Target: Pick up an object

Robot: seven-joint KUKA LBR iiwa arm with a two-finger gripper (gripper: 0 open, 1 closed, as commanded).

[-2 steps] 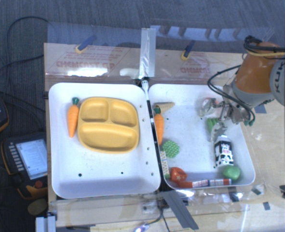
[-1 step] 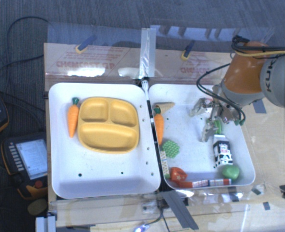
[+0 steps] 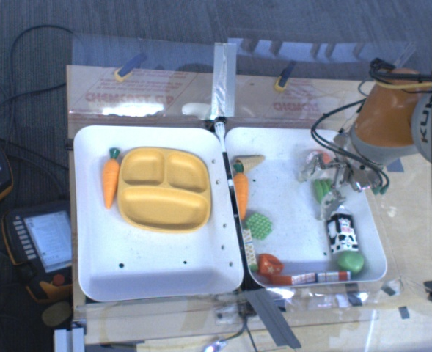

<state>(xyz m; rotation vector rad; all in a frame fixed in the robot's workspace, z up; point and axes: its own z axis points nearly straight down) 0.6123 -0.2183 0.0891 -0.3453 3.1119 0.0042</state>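
The left bin [image 3: 91, 270] is seen to hold a carrot [image 3: 111, 180] along its left side, lying lengthwise beside a yellow sectioned plate [image 3: 164, 188]. In the right bin [image 3: 296, 196], a second carrot [image 3: 240, 191] lies against the left wall, with a tan wedge [image 3: 249, 162] just above it. A green textured ball [image 3: 259, 225] is noted below the carrot, and a red piece [image 3: 269, 263] near the front wall beside a marker [image 3: 315, 276]. Farther right, a black-and-white bottle [image 3: 342, 232] and a green round item [image 3: 349, 262] are recorded. The gripper [image 3: 331, 180] is positioned low over a green piece [image 3: 321, 190] in the bin's upper right; whether it is spread or closed cannot be determined.
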